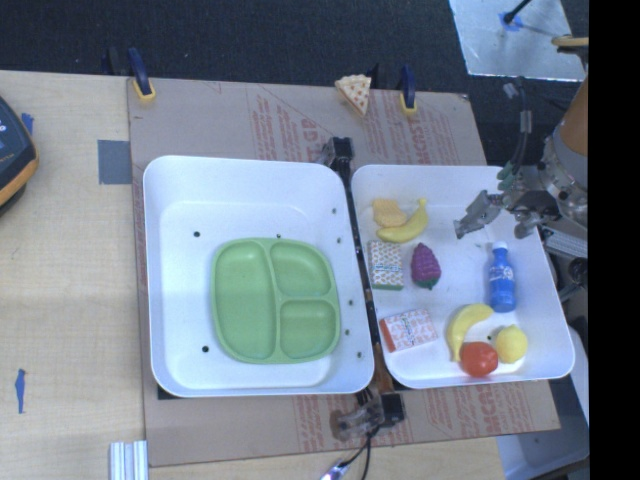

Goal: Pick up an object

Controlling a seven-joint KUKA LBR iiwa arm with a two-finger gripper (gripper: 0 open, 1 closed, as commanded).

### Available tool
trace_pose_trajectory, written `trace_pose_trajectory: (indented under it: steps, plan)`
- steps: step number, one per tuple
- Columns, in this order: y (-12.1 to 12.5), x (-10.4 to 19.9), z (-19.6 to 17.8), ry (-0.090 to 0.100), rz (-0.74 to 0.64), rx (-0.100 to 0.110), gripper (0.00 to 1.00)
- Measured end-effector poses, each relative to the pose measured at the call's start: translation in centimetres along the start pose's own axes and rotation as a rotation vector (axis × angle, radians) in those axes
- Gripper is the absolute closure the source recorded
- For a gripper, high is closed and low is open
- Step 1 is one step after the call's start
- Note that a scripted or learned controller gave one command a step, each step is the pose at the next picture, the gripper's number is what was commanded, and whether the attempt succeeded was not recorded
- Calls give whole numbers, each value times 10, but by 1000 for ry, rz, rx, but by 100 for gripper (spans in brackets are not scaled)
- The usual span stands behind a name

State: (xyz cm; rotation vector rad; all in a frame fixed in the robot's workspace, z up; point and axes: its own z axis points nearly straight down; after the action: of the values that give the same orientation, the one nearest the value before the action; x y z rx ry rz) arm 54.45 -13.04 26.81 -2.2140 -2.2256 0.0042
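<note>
Nothing is lifted yet: the end effector [478, 220], fingers apart and holding nothing, hovers above the blue bottle [501, 279].

Cheese wedge [352, 93] beyond 2 bins [160, 268].

Two white bins [160, 268] sit side by side. One green divided plate [275, 300] lies in one; the other holds two bananas [405, 230], two small cartons [386, 265], one purple fruit [426, 265], one blue bottle [501, 278], one tomato [479, 359] and one lemon [511, 343].
</note>
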Motion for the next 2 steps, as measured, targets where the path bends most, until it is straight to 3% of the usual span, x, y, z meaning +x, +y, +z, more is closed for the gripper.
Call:
trace_pose_trajectory:
  steps: [1, 2]
  plan:
    - [29, 38, 79, -1, -1, 2, 0]
    - [32, 18, 173, -1, 2, -6, 0]
